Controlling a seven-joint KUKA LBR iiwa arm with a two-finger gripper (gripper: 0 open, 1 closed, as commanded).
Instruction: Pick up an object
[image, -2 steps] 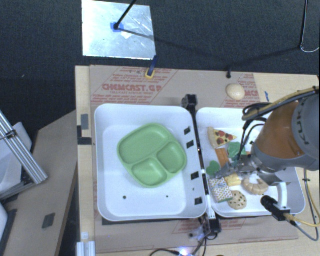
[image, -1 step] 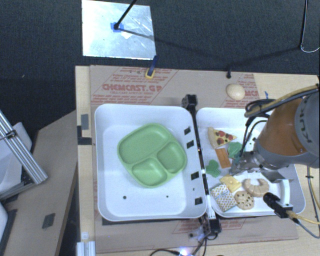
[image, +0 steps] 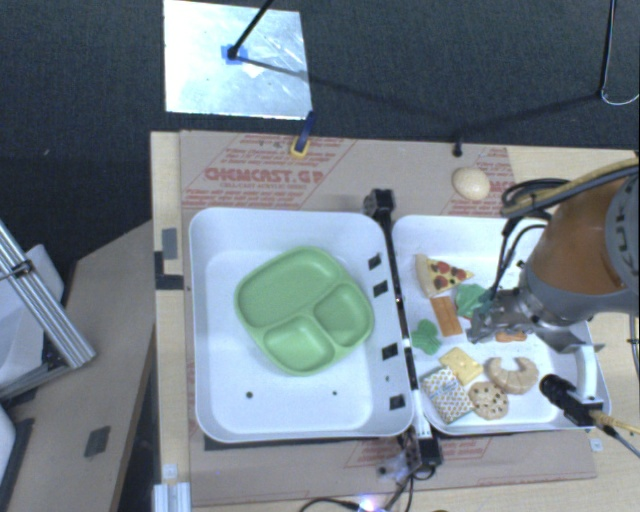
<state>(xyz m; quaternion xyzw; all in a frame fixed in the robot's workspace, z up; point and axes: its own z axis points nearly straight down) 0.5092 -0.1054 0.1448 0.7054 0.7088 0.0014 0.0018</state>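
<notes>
The right bin (image: 520, 232) holds several toy foods: a pizza slice (image: 441, 272), an orange cracker bar (image: 446, 315), a green leafy piece (image: 470, 297), another green piece (image: 427, 337), a yellow cheese square (image: 460, 364), a patterned cracker (image: 447, 396), a chocolate cookie (image: 488, 400), a tan croissant (image: 513, 373) and a reddish sausage piece (image: 511, 336). My gripper (image: 487, 322) hangs low over the middle of this bin, just right of the orange bar and above the cheese square. Its fingertips are hidden among the wrist parts.
The left bin (image: 215, 250) holds a green divided plate (image: 305, 307). A beige egg-shaped thing (image: 471, 182) lies on the cardboard behind the right bin. The arm (image: 590, 250) covers the right bin's right side.
</notes>
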